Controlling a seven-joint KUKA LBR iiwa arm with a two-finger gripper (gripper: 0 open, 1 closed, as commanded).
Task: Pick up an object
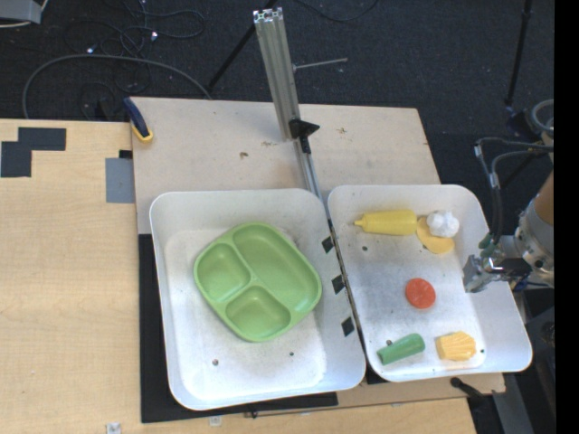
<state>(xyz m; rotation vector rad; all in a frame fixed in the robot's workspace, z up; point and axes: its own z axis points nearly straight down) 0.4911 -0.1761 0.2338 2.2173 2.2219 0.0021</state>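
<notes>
A dark carpeted floor lies behind the bench, strewn with loose black cables that loop and cross over it. The bench itself is a pale, scuffed board, and a light wood-grain tabletop adjoins it on the left, marked with a few dark and grey rectangular patches. An aluminium post rises at a slant from the middle of the board, a small blue-and-yellow tool rests at its far left corner, and even, soft light falls over everything.
</notes>
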